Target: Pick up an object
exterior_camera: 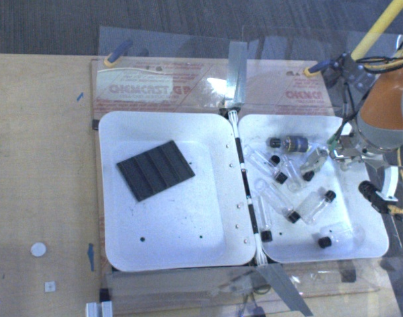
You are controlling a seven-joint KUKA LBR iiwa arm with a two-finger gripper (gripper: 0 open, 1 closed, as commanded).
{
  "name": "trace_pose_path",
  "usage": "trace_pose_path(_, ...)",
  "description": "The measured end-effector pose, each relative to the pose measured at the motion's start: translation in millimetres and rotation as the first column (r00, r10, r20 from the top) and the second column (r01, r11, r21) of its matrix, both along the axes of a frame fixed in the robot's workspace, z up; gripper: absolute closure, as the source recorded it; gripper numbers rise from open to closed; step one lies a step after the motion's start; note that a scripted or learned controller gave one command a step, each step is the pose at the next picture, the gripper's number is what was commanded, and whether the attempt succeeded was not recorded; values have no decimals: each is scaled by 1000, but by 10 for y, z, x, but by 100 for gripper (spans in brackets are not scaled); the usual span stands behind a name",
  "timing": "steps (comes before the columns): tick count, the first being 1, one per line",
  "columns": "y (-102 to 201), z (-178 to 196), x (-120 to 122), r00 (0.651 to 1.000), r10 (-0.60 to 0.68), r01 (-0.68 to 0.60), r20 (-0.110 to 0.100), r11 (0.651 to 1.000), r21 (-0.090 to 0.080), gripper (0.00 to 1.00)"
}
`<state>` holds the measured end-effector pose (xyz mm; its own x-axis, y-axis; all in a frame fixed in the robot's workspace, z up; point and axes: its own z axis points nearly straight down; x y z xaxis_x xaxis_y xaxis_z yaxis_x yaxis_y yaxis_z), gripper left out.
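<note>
Near bench: one small round white disc (38, 249) and one tiny pale square tag (50, 286) lie on the tan bench top (36, 144), left of both bins.

Right bin, near part: the shallow white right bin (370, 246) holds clear plastic vials with black caps. One capped vial (333, 235) lies near the near right corner; one long thin one (262, 222) lies along the left wall.

Right bin, middle: one vial (315, 205) lies slanted, cap to the right; one more (278, 200) just left of it, touching or nearly so (hard to separate, being clear on white).

Right bin, far part: two more clear vials (262, 161), plus one short darker cylinder with a metallic end (289, 143).

Vial count: about six clear vials, one dark cylinder (an estimate; clutter overlaps).

Left bin: the shallow white left bin (115, 243) holds one flat dark grey ribbed rectangular slab (155, 170), lying turned at an angle.

Gripper: the two-finger gripper (317, 158) sits low over the far part of the right bin; I cannot tell how it is set.

Step in hand: judged as the approach onto a vial in the far cluster; nothing is seen gripped.

Next move calls for: a centred close on a single vial, since round slick bodies may roll aside.
</note>
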<state>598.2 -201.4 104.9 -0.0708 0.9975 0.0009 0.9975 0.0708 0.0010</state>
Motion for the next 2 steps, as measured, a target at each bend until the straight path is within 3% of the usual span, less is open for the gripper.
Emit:
trace_pose_path(1,65,-182,-57,1000,28,-28,2,1000,0,0)
trace_pose_path(2,-70,-150,284,995,104,-104,-1,994,17,0)
